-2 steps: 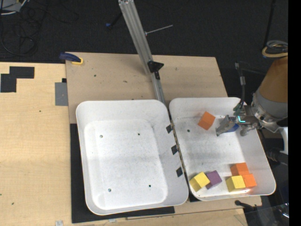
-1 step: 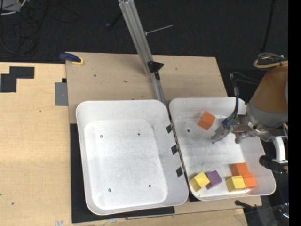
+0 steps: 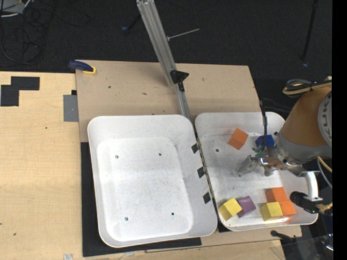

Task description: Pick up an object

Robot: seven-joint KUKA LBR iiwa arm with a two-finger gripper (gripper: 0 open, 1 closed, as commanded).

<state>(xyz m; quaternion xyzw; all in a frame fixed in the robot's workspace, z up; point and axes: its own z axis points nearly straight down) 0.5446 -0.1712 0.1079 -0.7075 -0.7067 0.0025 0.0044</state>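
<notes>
Several small blocks lie in the right bin (image 3: 217,124). An orange cube (image 3: 237,138) sits toward the back, with a small blue piece (image 3: 265,141) just right of it against the arm's wrist. Along the front edge are a yellow block (image 3: 230,207), a purple block (image 3: 246,204), a second yellow block (image 3: 271,210) and an orange block (image 3: 280,194). My gripper (image 3: 256,170) hangs low over the middle of this bin, below and right of the orange cube. Its fingers are spread open, and bare bin floor shows between them.
The left bin (image 3: 97,130) lies beside the right one, with black clips on the shared wall. A slanted aluminium bar (image 3: 160,42) rises behind the bins. The grey and orange arm (image 3: 310,126) covers the right bin's far right side.
</notes>
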